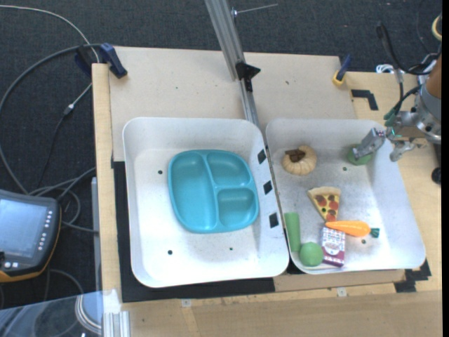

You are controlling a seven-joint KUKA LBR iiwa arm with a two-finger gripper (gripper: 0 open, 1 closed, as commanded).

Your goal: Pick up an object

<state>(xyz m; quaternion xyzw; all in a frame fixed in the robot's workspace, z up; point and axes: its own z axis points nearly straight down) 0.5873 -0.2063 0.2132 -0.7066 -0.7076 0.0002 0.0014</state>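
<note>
Camera view: arm (429,107) low from right, fingers (382,146) spread (ungripping) over right bin (393,188).

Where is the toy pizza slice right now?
The triangular toy pizza slice lies in the right white bin, below the small tan pumpkin and just above the orange toy carrot.

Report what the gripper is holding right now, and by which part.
Cannot be told. The gripper sits at the right bin's upper right corner, one finger over a small green object, but no grasp is visible.
</note>
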